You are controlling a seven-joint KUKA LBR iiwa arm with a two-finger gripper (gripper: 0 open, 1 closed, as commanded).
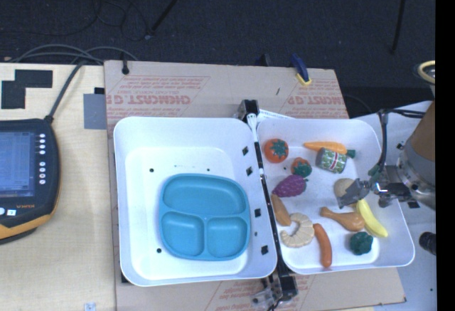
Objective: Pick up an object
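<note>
- The arm comes in from the right, its gripper (357,191) low over the right bin (398,252), just above the toys at that bin's right side
- From where I stand the dark fingers look slightly parted, though I cannot tell how far, and I cannot tell that anything sits between them
- Right by the fingertips lies a tan, rounded piece (344,187) (too blurred to name), and just below it a brown drumstick (341,218)
- A yellow banana (372,218) lies slanted just beside the drumstick, under the wrist
- A dark green broccoli (360,243) sits near the bin's lower right corner
- Further left in the same bin: a red sausage (323,244), a pale ring-shaped pastry (298,230), and a purple bunch of grapes (288,186)
- Near the top of that bin are a red tomato (276,150), a smaller red and green fruit (301,167), an orange carrot (324,147) and a green can (331,159) lying on its side (its label is too small to read)
- The left bin (135,139) holds a blue divided plate (205,216) with three compartments
- Both bins rest on a cardboard sheet (213,92), well apart from a control pendant (25,174) with a screen at the far left of the bench
</note>
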